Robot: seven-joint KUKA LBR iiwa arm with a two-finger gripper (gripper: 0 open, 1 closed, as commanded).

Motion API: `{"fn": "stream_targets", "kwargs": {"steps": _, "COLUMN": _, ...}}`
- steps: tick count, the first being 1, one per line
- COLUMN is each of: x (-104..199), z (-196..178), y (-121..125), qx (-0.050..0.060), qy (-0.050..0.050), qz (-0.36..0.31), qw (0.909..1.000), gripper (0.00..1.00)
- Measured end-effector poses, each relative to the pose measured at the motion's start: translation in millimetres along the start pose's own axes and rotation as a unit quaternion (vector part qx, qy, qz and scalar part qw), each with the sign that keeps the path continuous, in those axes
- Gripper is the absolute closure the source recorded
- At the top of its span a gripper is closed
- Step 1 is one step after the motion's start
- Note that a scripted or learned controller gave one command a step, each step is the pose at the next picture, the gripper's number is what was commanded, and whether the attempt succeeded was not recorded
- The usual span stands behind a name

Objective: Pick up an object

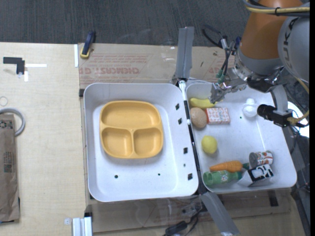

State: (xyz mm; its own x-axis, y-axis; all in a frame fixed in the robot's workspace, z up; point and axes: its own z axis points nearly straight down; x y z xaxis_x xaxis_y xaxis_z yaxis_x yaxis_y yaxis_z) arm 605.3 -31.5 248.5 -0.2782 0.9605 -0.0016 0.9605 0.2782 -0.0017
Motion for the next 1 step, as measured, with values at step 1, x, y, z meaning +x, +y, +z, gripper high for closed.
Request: {"fn": "stream_targets", "kwargs": {"steps": 1, "x": 12.2, "z": 57.6, "y": -4.8, "qx": 0.0, "qy": 0.0, "qz": -0.066, "qw": 0.9978, "gripper": 1.0}}
